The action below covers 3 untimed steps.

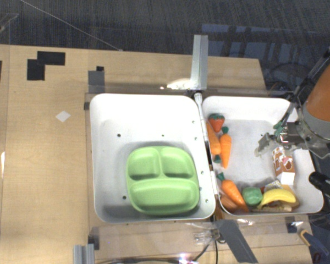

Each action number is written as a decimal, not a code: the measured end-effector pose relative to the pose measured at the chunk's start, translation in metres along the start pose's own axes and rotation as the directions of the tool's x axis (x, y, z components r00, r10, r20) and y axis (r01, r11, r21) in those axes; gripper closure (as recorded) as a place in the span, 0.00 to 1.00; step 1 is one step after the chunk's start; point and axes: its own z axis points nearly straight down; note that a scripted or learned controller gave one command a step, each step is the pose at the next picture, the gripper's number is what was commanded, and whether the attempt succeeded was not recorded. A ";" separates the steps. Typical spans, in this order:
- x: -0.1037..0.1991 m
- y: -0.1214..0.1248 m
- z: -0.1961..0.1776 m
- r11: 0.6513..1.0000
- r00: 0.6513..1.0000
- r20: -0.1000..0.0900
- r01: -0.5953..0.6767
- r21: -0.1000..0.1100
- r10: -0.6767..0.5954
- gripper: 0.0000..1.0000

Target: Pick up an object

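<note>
The small red-and-white carton [282, 166] is lying just below your pincer [270, 139], in the right bin [247, 111]; a banana [279, 198] is resting beyond it. The pincer is hovering over bare bin floor, and you cannot tell how wide it is standing. Descending here, it is likely closing on nothing, or nudging the carton against the bin wall.

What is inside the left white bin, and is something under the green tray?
The left white bin holds one green tray with three compartments, all bare. It lies flat on the bin floor. Whatever is beneath it is covered, so I cannot tell.
</note>
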 end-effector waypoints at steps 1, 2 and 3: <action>-0.006 -0.014 -0.044 0.981 0.981 0.001 -0.195 -0.002 0.195 0.00; -0.061 -0.014 0.095 0.963 0.963 0.004 -0.269 -0.024 0.269 0.00; -0.058 0.081 0.078 0.984 0.984 0.001 -0.177 -0.004 0.177 0.00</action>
